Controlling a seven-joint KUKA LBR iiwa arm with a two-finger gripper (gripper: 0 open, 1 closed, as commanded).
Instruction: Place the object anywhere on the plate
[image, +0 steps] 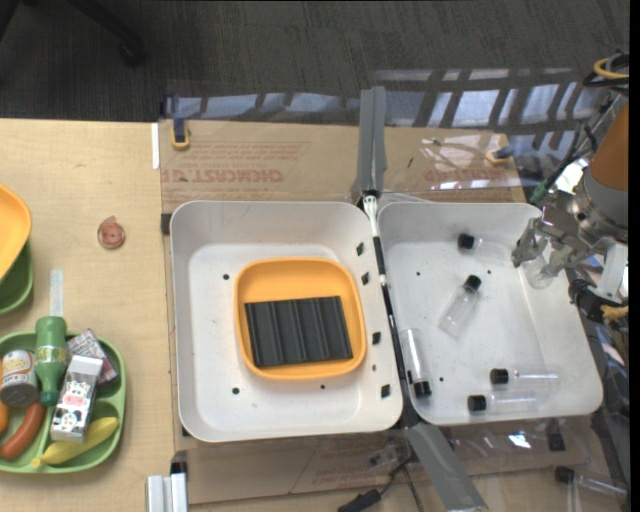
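An orange plate (298, 272) lies in the left bin (200, 300). A dark grey ridged block (302, 331) rests flat on the plate and covers most of its middle. The right bin (520, 330) holds several clear vials with black caps: one tilted near the centre (461, 305), one at the back (468, 241), a long tube along the left wall (411, 358), and two near the front (520, 378). My gripper (542, 256) hangs over the right bin's right side, apart from the plate. Something clear and glassy shows just under it.
On the wooden table at the left stand a green tray of toy food (60, 405), a yellow bowl (10, 235) and a small pink piece (111, 234). Cardboard lies behind and under the bins. A metal bar (371, 140) runs between the bins at the back.
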